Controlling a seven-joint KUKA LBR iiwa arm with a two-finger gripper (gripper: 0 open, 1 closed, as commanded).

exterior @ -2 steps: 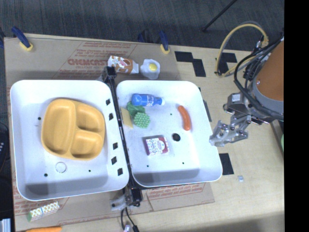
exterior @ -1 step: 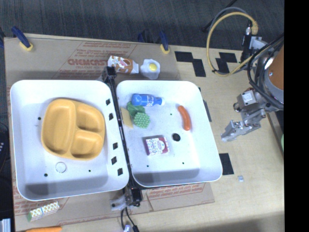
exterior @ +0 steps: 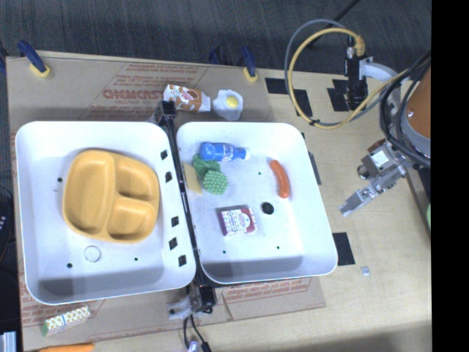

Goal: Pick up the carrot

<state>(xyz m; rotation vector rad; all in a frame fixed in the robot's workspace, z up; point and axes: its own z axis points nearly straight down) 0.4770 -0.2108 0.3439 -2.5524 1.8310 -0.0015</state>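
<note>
My end effector point(exterior: 366, 193) hangs over the bare table point(exterior: 381, 270) to the right of the right bin point(exterior: 311, 218), well apart from everything inside it, and it carries nothing; from this slant I cannot tell how wide it is set. The carrot point(exterior: 280, 178) lies in the right half of that bin, a slim orange piece running roughly far to near, with a small dark spot on the bin floor just beside its near end. It has open floor on all sides: the blue bottle point(exterior: 221, 152) and the green knobbly piece point(exterior: 215, 181) sit to its left, and the red packet point(exterior: 236, 221) lies nearer and to the left, none of them touching it. The left bin point(exterior: 37, 196) holds a yellow divided plate point(exterior: 111, 194), which I need not go near. To do this well I judge I should travel left over the bin's right wall with height to spare, stop above the carrot's middle, and turn my wrist so the closing line runs across its narrow width, not along its length. Then I would descend straight, low enough to catch the rounded sides below their widest part, since a smooth, thin carrot may well squirt out of a shallow pinch. The bin wall looks far enough away not to interfere.
</note>
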